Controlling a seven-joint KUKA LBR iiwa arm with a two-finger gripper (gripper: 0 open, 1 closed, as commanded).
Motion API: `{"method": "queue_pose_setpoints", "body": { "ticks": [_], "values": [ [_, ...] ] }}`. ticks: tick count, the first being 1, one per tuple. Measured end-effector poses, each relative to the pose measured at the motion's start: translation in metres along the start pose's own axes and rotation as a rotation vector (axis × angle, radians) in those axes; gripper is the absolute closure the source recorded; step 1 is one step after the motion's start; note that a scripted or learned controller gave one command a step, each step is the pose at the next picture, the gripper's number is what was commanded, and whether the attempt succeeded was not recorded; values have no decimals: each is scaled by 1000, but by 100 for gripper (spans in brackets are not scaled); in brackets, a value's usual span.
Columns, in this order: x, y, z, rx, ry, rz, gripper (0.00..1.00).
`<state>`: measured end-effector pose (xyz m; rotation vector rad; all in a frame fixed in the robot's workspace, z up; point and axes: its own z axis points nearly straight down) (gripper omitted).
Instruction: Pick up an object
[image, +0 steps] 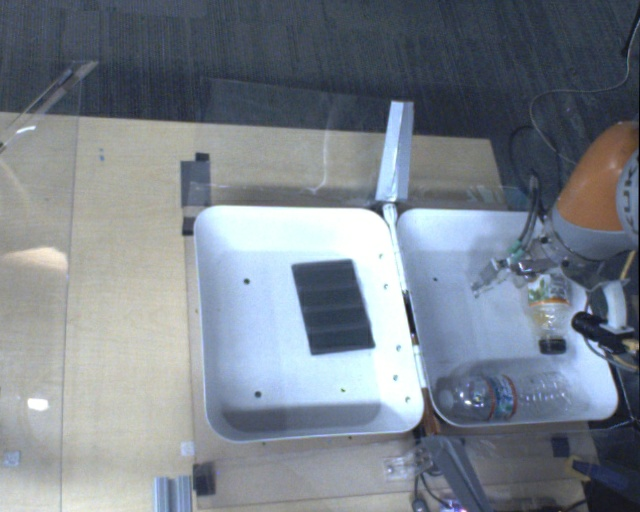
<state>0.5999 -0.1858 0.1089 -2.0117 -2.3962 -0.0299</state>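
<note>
Figure: arm reaching into the right bin to pick up an object.

The jaws are hovering above a small clear bottle; whether they are released or clenched cannot be told. A larger clear plastic bottle is lying beyond, against the near wall. Smooth, rounded plastic is calling for a centred, square closing across the body.

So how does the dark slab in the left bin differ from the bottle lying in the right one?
The flat dark ribbed rectangular slab is opaque and nearly black; the clear plastic bottle is see-through. The slab is flat and boxy, the bottle rounded, lying on its side. The slab sits mid-bin in the left white bin; the bottle lies against the near wall of the right white bin. Both lie untouched.
</note>
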Motion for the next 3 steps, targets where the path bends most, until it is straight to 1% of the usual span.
{"method": "queue_pose_setpoints", "body": {
  "ticks": [1, 2, 3],
  "values": [
    [-1, 46, 15, -10, 2, 17, 0],
    [11, 68, 22, -3, -25, 107, 0],
    [-27, 68, -4, -2, -26, -14, 0]
  ]
}}
